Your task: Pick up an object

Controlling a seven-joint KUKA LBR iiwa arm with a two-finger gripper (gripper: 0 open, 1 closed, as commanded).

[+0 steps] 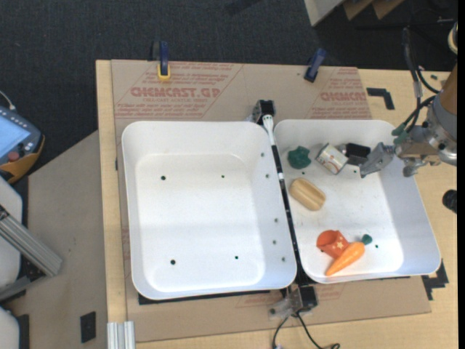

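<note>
At the right edge of the frame, the grey arm's gripper (393,160) hangs over the upper right of the right bin (414,217); its jaws are spread apart with nothing between them. Just left of them lie a black object (357,150) and a small white and tan block (331,158), with a green piece (298,156) further left. A tan bread roll (307,194) sits near the bin's middle left. Lower down, a red item (331,242) touches an orange carrot (346,258). The left bin (142,195) fills the frame's centre on the cardboard-covered worktop (116,100).
</note>
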